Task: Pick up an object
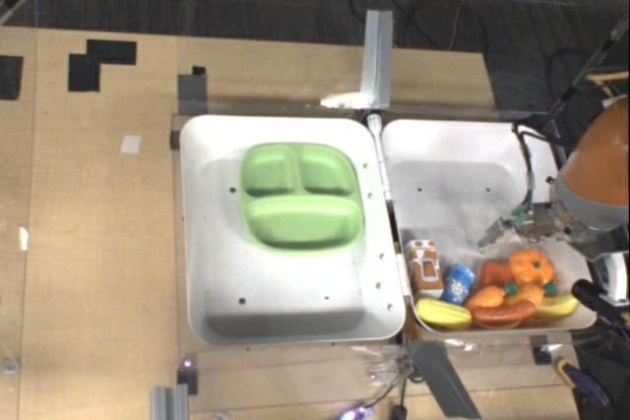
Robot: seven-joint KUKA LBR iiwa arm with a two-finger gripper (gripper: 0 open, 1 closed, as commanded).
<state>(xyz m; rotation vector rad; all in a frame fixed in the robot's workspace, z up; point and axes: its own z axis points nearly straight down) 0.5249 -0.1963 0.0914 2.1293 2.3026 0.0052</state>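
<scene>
Several toy foods lie heaped in the near part of the right bin (pixel 443 152). Among them are a brown and white box (pixel 424 267), a blue packet (pixel 458 282), a yellow banana (pixel 442 313), a red and orange piece (pixel 500 306) and an orange pumpkin-like piece (pixel 529 267). My gripper (pixel 517 225) hangs low at the bin's right side, just behind the orange piece and the heap. I see nothing held in it. The arm's orange band (pixel 598 162) is above it at the view's right.
The left bin (pixel 212 211) holds a green divided plate (pixel 299 194). A grey metal post (pixel 377 59) stands behind the seam between the bins. Black cables (pixel 536 148) run along the right bin's far right corner.
</scene>
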